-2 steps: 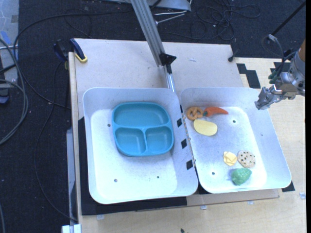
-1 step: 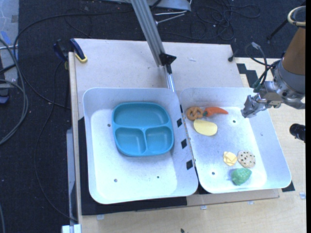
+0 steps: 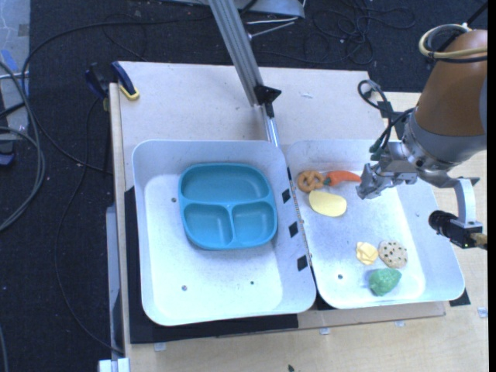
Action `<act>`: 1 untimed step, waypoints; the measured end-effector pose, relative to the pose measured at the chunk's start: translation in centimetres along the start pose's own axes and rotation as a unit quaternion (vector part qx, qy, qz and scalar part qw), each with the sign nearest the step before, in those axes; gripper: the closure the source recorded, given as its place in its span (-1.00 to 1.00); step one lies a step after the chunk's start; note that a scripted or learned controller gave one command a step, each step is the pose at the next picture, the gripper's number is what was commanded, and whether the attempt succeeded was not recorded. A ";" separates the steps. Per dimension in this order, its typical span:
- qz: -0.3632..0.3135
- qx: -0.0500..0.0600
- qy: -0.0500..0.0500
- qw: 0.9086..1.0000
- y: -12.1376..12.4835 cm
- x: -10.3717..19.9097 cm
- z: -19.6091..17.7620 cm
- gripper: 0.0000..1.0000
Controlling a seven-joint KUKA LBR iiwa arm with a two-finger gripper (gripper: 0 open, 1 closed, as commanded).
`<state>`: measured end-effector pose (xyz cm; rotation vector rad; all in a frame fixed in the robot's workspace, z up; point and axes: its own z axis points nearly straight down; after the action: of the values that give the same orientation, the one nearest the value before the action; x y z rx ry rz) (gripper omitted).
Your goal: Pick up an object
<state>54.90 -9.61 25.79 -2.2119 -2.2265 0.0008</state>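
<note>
The right bin [image 3: 434, 231] holds several small toy foods. A brown pretzel [image 3: 311, 180] and an orange carrot [image 3: 342, 177] lie at its far left, with a pale yellow oval piece [image 3: 328, 204] just below them. Near the front lie a small yellow piece [image 3: 366, 252], a chocolate-chip cookie [image 3: 393, 253] and a green leafy piece [image 3: 384, 280]. My gripper [image 3: 369, 188] hangs over the bin just right of the carrot's tip, above the bin floor. Nothing shows between its fingers.
The left bin [image 3: 155, 231] carries a blue three-compartment tray [image 3: 229, 206]. A slanted metal pole [image 3: 240, 45] rises behind the bins. Cables and a black fitting [image 3: 453, 227] hang off the arm over the right bin's right side.
</note>
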 end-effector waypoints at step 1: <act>0.000 0.000 0.000 1.000 -1.3 4.6 0.0 1.00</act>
<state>53.56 -5.03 25.79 -2.2122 -2.2274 0.0002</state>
